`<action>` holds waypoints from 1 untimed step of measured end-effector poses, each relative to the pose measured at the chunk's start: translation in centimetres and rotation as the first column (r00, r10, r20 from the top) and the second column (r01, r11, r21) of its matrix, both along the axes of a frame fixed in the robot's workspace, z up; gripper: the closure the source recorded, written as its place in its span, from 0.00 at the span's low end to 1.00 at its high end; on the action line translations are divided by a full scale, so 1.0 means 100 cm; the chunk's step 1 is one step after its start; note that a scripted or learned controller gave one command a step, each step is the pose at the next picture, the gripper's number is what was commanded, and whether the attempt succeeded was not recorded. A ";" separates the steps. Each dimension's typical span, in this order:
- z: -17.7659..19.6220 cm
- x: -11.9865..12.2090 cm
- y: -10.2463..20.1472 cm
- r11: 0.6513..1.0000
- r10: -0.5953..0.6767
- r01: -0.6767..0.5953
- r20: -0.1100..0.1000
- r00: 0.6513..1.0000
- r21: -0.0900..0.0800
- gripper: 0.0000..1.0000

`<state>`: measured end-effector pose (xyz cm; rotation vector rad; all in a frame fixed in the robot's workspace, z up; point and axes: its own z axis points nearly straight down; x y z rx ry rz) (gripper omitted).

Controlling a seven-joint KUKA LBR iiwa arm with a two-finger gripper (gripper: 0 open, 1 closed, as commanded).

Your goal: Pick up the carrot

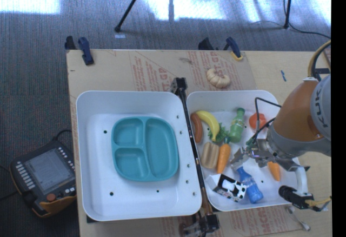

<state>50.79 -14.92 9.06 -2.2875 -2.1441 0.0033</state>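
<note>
A bench (157, 68) of brown board is seen from above, and two white bins are borne on it side by side. The left bin (92, 176) is taken up by a teal plate (145, 148) with three compartments. The right bin (259, 98) is crowded with toy food.

The arm (303, 117) is reached in from the right, over the right bin, and its gripper (250, 156) is held low near the bin's middle. Whether the gripper is apart or together cannot be told.

The carrot (223, 157) is laid just left of the gripper, its leafy top (220, 136) pointed to the far side. A bread roll (210, 155) is set touching it on the left. Farther left a sausage (196, 126) is placed along the bin wall, with a banana (210, 123) beside it. A green bottle (237, 125) is stood right of the banana, and a tomato (257, 120) is seen further right. A blue bottle (248, 184) and a black-and-white carton (230, 187) are laid at the near side. A small orange piece (274, 171) is seen right of the gripper.

A garlic bulb (218, 77) is left on the bench beyond the right bin.
</note>
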 end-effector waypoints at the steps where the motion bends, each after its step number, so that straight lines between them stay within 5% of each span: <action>1: -0.003 0.034 0.061 0.999 -0.049 0.049 0.002 0.999 -0.001 0.00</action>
